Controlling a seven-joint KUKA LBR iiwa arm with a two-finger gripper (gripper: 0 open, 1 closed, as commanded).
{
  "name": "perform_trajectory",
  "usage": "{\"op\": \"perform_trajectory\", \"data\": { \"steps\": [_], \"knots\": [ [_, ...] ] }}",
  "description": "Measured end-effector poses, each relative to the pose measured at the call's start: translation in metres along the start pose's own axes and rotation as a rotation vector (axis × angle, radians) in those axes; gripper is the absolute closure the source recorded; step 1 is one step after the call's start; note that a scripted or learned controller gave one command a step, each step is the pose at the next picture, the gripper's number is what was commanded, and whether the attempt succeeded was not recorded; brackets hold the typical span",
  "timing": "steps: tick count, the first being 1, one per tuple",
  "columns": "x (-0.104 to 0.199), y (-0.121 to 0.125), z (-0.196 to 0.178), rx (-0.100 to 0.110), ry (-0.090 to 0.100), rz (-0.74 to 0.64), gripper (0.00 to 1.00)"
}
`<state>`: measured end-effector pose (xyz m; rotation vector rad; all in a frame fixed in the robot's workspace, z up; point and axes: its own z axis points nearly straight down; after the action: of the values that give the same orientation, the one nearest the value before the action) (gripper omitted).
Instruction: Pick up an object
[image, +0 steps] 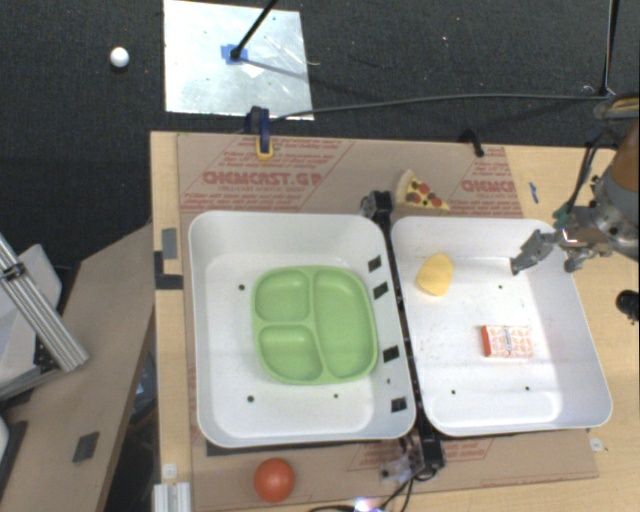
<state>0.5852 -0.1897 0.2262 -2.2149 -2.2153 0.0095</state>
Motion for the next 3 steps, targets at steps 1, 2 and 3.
{"op": "perform_trajectory", "data": {
  "steps": [1, 2, 3],
  "knots": [
    [0.001, 0.003, -0.008, -0.012, -0.003, -0.003, 0.0],
    [-0.002, 0.013, 0.048, -0.011, -0.003, -0.002, 0.0],
    [-0.01, 0.009, 0.104, -0.012, -0.003, -0.001, 0.0]
  ]
}}
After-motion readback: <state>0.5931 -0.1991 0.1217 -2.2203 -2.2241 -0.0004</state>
